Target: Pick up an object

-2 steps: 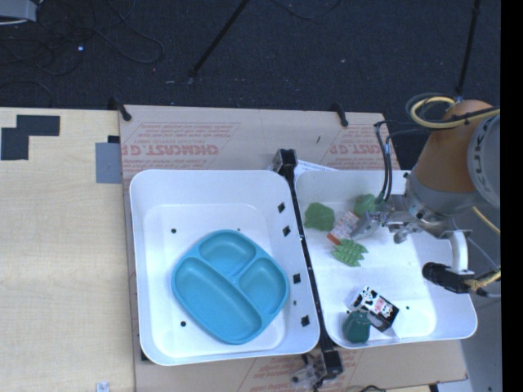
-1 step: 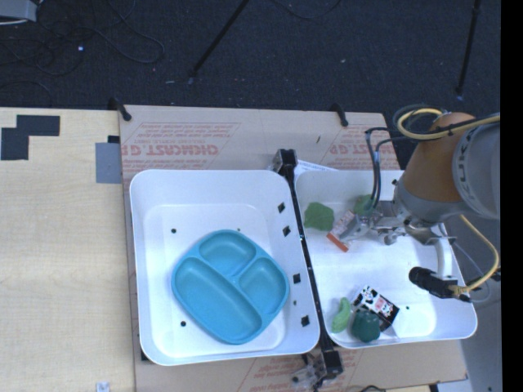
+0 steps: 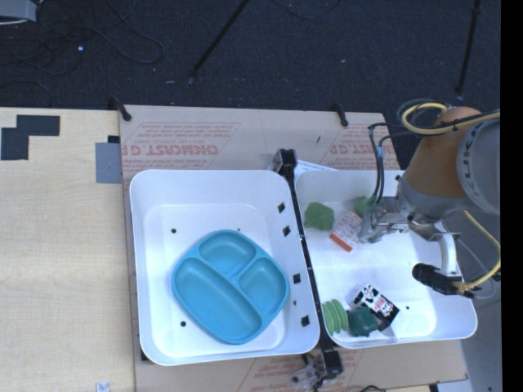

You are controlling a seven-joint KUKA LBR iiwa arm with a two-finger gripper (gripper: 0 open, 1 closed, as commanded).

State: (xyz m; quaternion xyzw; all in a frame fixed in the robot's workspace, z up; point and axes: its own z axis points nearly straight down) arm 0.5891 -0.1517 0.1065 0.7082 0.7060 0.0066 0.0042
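My gripper [image 3: 369, 225] is low in the right bin [image 3: 425, 329], near its back right part, under the orange-banded wrist. A small green thing [image 3: 360, 207] shows just behind it. A red and white piece [image 3: 345, 233] lies just left of it. A green block [image 3: 319, 216] sits further left near the divider. At the bin's front lie a ridged green object [image 3: 334, 315], a dark green object [image 3: 361, 322] and a black and white packet [image 3: 377, 303]. Whether anything sits between the fingers is hidden by the wrist.
The left bin [image 3: 155, 219] holds a blue divided plate [image 3: 230, 286]. A black clamp bar [image 3: 296, 243] runs between the two bins. The bins rest on a cardboard sheet [image 3: 196, 141] over a wooden bench. Cables loop around the arm at the right.
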